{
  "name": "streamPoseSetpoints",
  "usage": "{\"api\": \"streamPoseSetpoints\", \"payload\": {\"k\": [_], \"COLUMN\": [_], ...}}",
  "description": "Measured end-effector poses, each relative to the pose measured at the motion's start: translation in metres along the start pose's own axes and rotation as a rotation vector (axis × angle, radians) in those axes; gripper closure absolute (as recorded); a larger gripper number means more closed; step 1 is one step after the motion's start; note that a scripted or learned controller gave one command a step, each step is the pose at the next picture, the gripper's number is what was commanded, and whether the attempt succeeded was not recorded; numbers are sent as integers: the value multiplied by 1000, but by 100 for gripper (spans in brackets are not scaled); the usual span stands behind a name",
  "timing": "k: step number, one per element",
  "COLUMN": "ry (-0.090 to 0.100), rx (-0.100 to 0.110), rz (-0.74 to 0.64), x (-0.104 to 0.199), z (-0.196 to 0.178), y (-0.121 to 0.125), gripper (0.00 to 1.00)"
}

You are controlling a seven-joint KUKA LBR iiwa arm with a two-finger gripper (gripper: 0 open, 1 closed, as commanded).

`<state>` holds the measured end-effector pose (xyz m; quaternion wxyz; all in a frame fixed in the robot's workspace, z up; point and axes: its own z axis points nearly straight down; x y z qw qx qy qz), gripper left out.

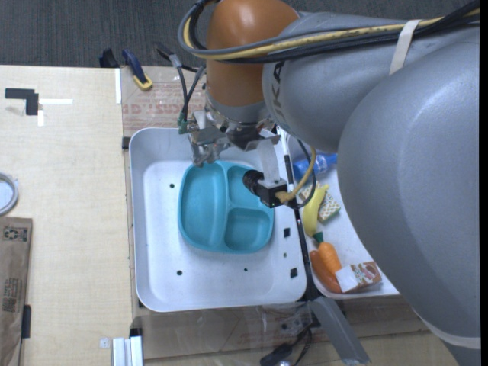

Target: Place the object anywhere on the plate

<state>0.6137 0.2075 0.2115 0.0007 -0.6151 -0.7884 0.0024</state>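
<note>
- While the grey arm (381, 128) fills the right side of the camera view, its orange band (244, 36) sits above the far edge of the left bin (152, 227).
- Gripper (204, 152) hangs at the far rim of the blue plate (225, 208), at the plate's top-left corner.
- Finger state: cannot tell, the wrist hardware and cables hide the tips. Nothing visible between them.
- Blue plate is a divided tray with three compartments, lying flat in the left bin, roughly centred, nothing resting in it.
- Candidate objects are all in the right bin (358, 239), mostly hidden by the arm:
- banana (311, 208), just beside the divider between bins
- carrot (328, 261), nearer the camera than the banana
- small packaged item (358, 277) touching the carrot
- blue-capped bottle (320, 162) at the far end, partly covered
- Which one is the task object: cannot tell.
- Left of the bins, on the wooden bench (61, 166): a tape roll (6, 195) at the frame edge.
</note>
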Motion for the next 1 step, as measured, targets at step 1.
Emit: {"api": "streamPoseSetpoints", "payload": {"k": [1], "ry": [0], "rx": [-3], "rz": [254], "x": [-4], "z": [-76], "y": [-22], "gripper": [100]}}
